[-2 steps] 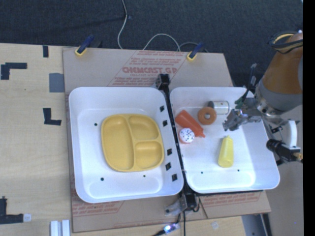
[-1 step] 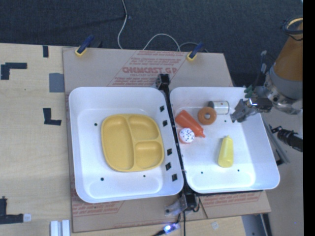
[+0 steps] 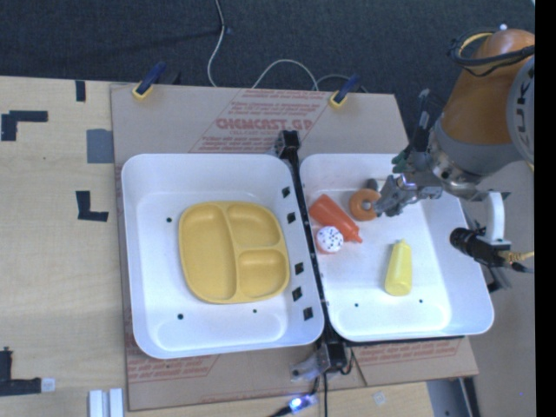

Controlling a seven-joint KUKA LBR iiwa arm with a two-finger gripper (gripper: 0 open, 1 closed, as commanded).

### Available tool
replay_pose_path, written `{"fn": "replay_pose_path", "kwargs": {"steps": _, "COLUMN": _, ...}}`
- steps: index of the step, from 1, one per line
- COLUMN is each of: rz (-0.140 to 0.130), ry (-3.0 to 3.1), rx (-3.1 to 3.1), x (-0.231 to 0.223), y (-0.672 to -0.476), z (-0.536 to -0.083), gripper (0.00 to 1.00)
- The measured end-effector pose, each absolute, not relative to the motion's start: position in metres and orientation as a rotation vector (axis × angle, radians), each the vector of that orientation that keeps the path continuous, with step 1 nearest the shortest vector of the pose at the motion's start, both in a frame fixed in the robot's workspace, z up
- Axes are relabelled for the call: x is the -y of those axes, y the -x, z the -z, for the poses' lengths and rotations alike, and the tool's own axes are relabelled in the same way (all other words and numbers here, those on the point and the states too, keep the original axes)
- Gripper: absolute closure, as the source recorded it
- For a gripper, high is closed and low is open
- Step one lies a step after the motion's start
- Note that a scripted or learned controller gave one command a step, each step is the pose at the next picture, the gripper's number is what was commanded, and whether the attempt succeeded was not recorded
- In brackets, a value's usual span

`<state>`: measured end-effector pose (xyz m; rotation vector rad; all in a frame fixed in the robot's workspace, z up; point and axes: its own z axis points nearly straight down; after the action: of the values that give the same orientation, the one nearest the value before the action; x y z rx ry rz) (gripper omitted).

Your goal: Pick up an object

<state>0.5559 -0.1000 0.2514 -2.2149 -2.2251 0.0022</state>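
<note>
In the right bin (image 3: pixel 452 311) lie an orange carrot-like piece (image 3: pixel 334 217), a white die with red dots (image 3: pixel 329 240), a yellow bottle (image 3: pixel 399 268) and an orange ring-shaped piece (image 3: pixel 364 204). My gripper (image 3: pixel 388 200) hangs over the upper part of this bin, just right of the orange ring and close to it. Whether it touches the ring cannot be told. The grey arm with its orange band rises to the upper right.
The left bin (image 3: pixel 148 233) holds a yellow divided plate (image 3: pixel 233 252). A black divider with clips (image 3: pixel 300 233) runs between the bins. Both bins rest on a cardboard sheet (image 3: pixel 252 120) held by clamps. A cable (image 3: pixel 261 68) loops at the back.
</note>
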Motion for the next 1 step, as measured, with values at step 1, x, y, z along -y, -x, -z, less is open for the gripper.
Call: {"fn": "replay_pose_path", "kwargs": {"steps": 1, "rz": -0.003, "ry": 2.215, "rx": 2.225, "x": 0.0581, "y": -0.5693, "z": -0.2392, "gripper": 1.00}}
